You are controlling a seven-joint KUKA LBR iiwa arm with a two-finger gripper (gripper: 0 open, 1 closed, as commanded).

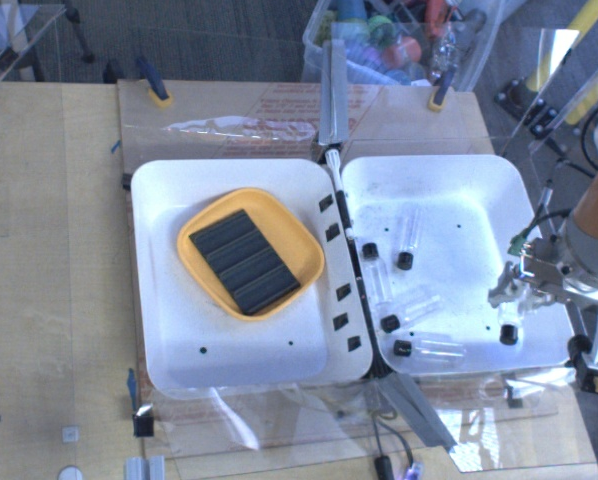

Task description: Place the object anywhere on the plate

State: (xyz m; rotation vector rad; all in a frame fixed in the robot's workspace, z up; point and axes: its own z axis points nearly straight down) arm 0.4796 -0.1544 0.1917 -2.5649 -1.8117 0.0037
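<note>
Two white bins side by side on the surface (49, 268). Left bin (169, 353) holds a yellow plate (304, 248), roughly at centre, w/ a dark ribbed block (247, 261) lying flat on it, long axis running 11 to 5 o'clock. Block sits fully inside the plate rim.

Right bin (479, 183) has several clear vials w/ black caps scattered abt: one vial (409, 230) near centre, cap toward 6 o'clock; one (414, 308) at abt 7 o'clock, lying tilted; another (434, 348) at 6 o'clock near the front wall. A loose black cap (369, 250) lies at 9 o'clock by the divider.

Gripper (511, 313) is at 3 o'clock of the right bin, low over its right edge, a small black piece (508, 335) just below it. Cannot tell if the fingers are apart or together; too small & cluttered.

Clear tub of coloured toys (399, 18) beyond the bins at 12 o'clock.
</note>
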